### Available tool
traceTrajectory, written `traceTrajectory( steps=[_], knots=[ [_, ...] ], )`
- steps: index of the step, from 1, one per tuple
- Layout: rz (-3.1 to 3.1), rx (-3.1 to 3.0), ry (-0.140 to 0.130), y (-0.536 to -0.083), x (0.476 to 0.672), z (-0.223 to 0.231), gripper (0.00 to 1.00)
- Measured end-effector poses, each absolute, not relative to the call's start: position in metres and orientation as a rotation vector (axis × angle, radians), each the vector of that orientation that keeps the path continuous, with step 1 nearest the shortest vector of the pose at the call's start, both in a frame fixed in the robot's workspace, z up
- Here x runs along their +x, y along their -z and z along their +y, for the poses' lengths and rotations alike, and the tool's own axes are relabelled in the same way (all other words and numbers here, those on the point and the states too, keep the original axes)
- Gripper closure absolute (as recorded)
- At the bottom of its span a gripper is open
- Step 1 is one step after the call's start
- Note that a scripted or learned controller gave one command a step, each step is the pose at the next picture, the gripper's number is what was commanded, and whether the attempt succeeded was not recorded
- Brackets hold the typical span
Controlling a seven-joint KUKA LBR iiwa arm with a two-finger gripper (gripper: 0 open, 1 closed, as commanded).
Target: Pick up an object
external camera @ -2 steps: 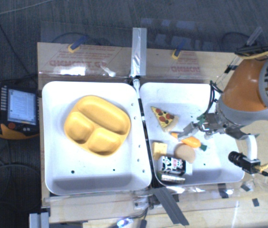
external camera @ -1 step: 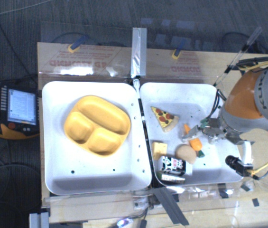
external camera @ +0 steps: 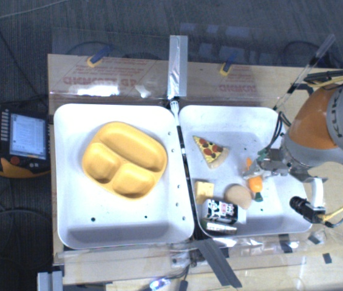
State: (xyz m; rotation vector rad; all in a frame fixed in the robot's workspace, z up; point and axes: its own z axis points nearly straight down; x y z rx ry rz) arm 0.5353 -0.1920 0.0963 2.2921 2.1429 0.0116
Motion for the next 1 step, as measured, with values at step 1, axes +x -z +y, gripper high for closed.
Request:
traceTrajectory(
  steps=[1],
  knots=[
    [2.016,2.412,0.011,-0.2255,0.5791,-0.1521,1.0]
  ],
)
